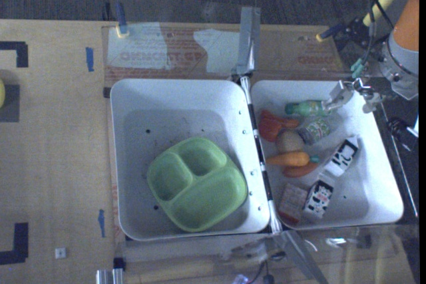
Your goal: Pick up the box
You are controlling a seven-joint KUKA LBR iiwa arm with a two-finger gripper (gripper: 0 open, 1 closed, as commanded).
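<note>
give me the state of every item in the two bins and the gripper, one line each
green divided plastic plate: lying flat in the left white bin, compartments up
green bottle: on its side, right white bin
orange carrot: lying flat
black-and-white cow-print carton: lying down near the front
second black-and-white carton: lying tilted
small pinkish box: lying flat beside the front carton
gripper: above the right bin's back edge, holding nothing visible

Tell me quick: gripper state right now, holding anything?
Gripper: at the right bin's top edge by the green bottle; open or closed cannot be told, and nothing visibly held.
</note>
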